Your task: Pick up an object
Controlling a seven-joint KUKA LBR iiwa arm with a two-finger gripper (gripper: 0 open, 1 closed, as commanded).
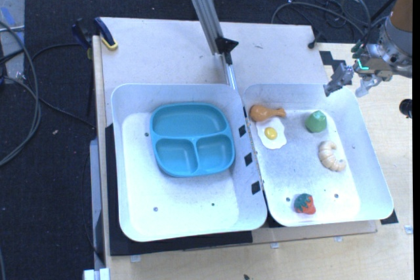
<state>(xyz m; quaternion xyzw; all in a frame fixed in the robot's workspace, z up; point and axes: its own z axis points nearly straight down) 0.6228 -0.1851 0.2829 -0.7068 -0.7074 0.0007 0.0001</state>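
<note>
The right bin [367,160] holds several toy foods. A brown chicken drumstick [266,113] lies at its far left, with a fried egg [272,136] just in front of it. A green pepper-like piece [317,121] sits near the middle back, a pale croissant [331,156] to its right front, and a red strawberry [304,204] near the front edge. My gripper [350,81] hangs open above the bin's far right corner, with nothing between its fingers, well above and behind the green piece.
The left bin [131,206] holds a blue divided tray [193,139]. A slanted metal rail [203,3] ends at the bins' shared back edge. Black clips [249,157] run along the seam between bins. Cables lie on the dark floor behind.
</note>
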